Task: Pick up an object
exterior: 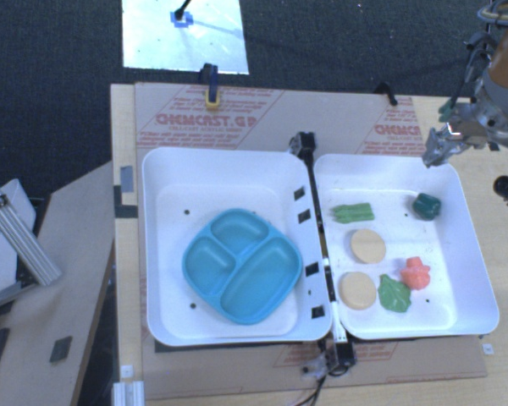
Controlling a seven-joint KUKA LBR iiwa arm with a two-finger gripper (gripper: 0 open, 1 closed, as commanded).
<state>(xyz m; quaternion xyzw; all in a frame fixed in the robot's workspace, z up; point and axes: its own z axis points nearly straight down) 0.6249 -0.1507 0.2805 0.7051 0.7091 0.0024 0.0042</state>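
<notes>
The right bin (457,218) holds several small items: a dark green lump (427,205), a light green strip (353,213), two tan discs (367,245) (357,289), a red-orange piece (416,273) and a green leaf-like piece (394,295). My gripper (440,146) hangs over the bin's far right corner, above and slightly behind the dark green lump. Nothing shows between its fingers.
The left bin (165,176) contains a blue sectioned plate (241,265). A black divider clamp strip (315,227) runs between the bins. A yellow clamp (212,91) sits at the bench's back edge, and a metal frame (8,227) stands at the far left.
</notes>
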